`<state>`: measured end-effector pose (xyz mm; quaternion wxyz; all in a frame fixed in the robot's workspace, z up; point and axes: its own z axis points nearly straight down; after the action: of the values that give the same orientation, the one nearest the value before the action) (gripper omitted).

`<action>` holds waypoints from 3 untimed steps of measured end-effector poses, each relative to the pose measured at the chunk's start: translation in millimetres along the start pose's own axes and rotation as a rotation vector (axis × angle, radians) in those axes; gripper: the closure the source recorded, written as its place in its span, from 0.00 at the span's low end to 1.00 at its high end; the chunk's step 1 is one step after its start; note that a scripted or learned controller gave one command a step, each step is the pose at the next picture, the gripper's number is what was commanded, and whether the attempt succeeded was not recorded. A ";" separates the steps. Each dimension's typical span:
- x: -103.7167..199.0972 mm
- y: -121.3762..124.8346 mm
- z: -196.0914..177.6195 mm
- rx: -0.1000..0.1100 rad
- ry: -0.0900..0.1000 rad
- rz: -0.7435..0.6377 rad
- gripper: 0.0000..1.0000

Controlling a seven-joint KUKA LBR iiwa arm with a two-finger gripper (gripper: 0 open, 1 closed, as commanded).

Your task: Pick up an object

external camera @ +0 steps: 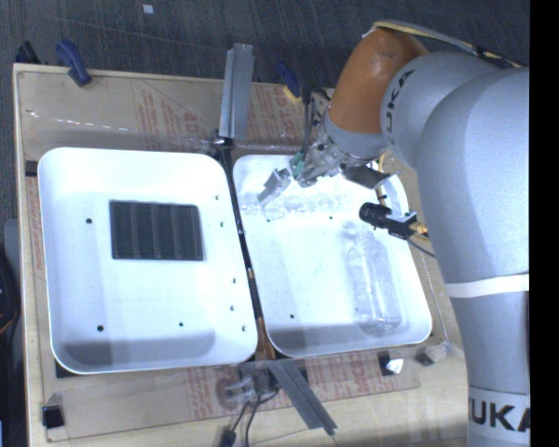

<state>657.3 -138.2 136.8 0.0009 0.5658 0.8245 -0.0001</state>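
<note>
Fingers point(278, 182) look spread, nothing between them, near upper left corner of right bin point(289, 338), gripper point(284, 180) probably lining up a grab. Clear plastic bottle point(371, 282) lying lower right in that bin, well apart.

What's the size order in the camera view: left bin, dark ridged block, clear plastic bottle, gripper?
Largest to smallest as they look:
1. left bin
2. dark ridged block
3. clear plastic bottle
4. gripper
The gripper sits higher, nearer the camera, so its apparent size is unsure against the bottle.
</note>
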 end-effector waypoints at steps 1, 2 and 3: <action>0.0 0.0 0.1 0.000 0.000 0.000 0.00; 21.9 15.5 26.7 -0.018 -0.018 0.095 0.00; -5.3 -2.1 0.8 0.002 0.001 0.419 0.00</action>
<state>657.2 -143.9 136.0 0.0000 0.7250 0.6888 -0.0002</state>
